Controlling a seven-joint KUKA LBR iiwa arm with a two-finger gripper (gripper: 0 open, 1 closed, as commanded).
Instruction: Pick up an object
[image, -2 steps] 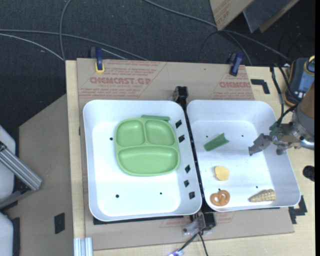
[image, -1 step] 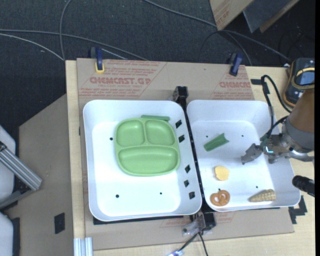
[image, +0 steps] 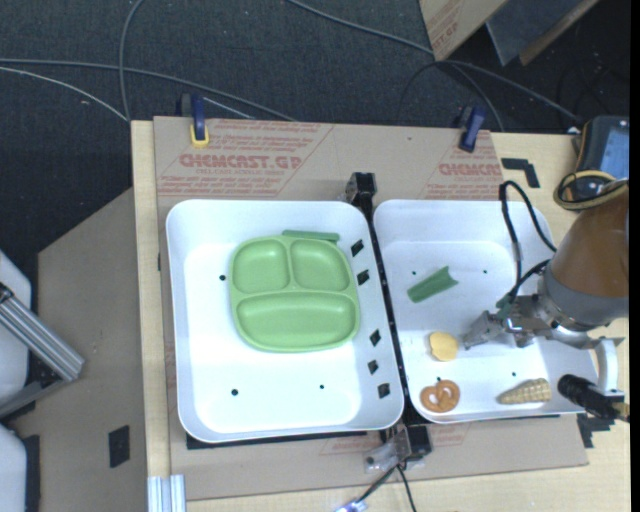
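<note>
A brown bench (image: 300, 150) on a dark floor with loose cables bears two white bins side by side. The left bin (image: 200, 330) holds a green divided plate (image: 295, 293) near its centre. In the right bin (image: 470, 225), a green strip (image: 432, 284) lies toward 12 o'clock, a yellow piece (image: 443, 346) at centre, a pretzel (image: 440, 395) at 7 o'clock, and a cone (image: 525, 391) at 5 o'clock. The gripper (image: 478, 333) reaches in from 3 o'clock, just beside the yellow piece; whether it is open or closed cannot be told.
</note>
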